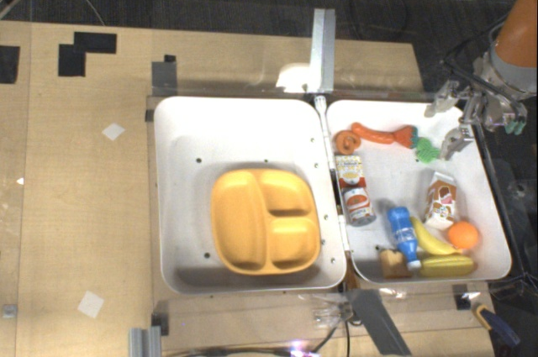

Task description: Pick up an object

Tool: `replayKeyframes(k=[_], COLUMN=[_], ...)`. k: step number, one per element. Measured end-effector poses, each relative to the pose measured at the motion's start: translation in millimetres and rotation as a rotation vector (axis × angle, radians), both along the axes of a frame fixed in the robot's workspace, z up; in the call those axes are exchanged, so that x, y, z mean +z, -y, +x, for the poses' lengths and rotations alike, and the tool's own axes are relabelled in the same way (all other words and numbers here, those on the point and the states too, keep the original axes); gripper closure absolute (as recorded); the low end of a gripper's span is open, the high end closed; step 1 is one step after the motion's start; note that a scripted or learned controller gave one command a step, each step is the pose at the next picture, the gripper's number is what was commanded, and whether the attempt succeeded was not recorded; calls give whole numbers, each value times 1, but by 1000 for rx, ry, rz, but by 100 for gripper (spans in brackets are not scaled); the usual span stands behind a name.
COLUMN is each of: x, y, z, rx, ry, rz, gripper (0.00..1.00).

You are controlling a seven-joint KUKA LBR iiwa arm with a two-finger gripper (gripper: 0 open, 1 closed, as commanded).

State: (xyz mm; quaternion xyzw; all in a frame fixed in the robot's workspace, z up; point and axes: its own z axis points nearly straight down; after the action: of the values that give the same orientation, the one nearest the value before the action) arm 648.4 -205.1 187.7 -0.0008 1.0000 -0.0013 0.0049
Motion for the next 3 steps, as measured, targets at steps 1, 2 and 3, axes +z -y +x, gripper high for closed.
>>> replayKeyframes(k=[1,2,3], x=[-84,-97,-77], y=[-1,-1,-25], z=[-14,10,-24], rx=[-531,-881,-1046], ry=[-2,0,1], rz=[6,9,10], gripper=[0,0,0])
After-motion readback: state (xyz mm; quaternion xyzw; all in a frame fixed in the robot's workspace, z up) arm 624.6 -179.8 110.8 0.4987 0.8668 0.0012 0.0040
